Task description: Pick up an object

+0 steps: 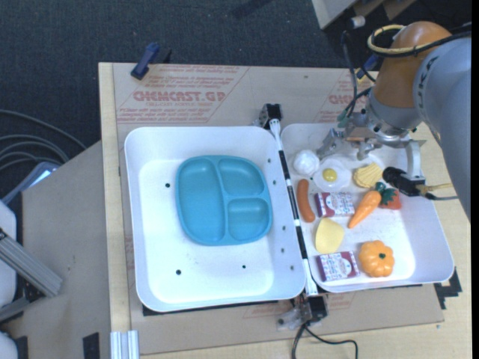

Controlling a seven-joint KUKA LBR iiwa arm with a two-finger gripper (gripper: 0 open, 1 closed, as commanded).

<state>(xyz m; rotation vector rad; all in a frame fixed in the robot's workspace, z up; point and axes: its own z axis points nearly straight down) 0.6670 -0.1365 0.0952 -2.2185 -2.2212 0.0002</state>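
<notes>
You're hovering the pincer over the right bin — can't tell its state, nothing visibly held. Fried egg is lying just below it, carrot further below — pick isn't done, grasp & lift are remaining.

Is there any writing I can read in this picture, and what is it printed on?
"CHEMCAST GP": red print on the brown protective sheet covering the bench, repeated in rows; the smaller lines beneath are too blurred to read.
Two small red-and-white packets, one by the carrot and one by the pumpkin: print too small to read.
</notes>
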